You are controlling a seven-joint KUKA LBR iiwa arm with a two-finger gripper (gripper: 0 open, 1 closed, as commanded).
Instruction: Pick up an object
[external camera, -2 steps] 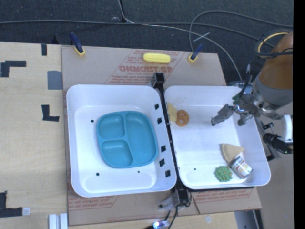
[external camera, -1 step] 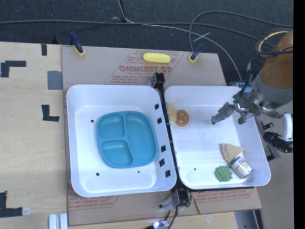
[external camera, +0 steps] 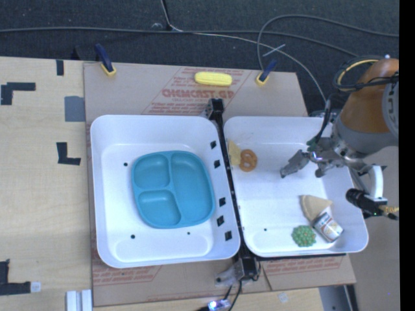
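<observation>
The bench carries two white bins. The left bin holds a blue divided plate. The right bin holds the small things: a tan wedge touching a small can, a green ball just beside the can, and a brown pretzel near the divider. A yellow piece lies on the cardboard behind the bins.

The arm reaches in over the right bin. Its claw hangs above bare bin floor, the fingers spread apart, pinching nothing.

I judge this is the approach step; nothing is picked yet. The next move calls for choosing one thing, perhaps the wedge, centering above it, then descending and closing.
</observation>
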